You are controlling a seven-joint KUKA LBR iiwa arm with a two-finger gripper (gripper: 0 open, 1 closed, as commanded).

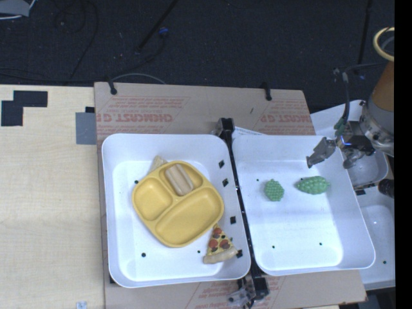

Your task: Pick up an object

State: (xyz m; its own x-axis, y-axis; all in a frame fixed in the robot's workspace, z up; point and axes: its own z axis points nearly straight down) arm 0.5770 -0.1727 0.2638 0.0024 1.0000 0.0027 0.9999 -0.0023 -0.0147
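nothing is picked up yet: the claw (335,152) hangs open, holding nothing, over the right bin's (302,250) far right corner, near the green grape bunch (313,185).

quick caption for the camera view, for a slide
Tool open above right bin near two green toys; left bin holds yellow plate and pizza slice.

- I see my gripper (335,152) over the right bin's (360,250) far right corner, fingers spread, holding nothing.
- Two green pieces (274,190) (313,185) lie below it.
- Left bin (122,262): yellow tray (177,205), pizza slice (220,246).
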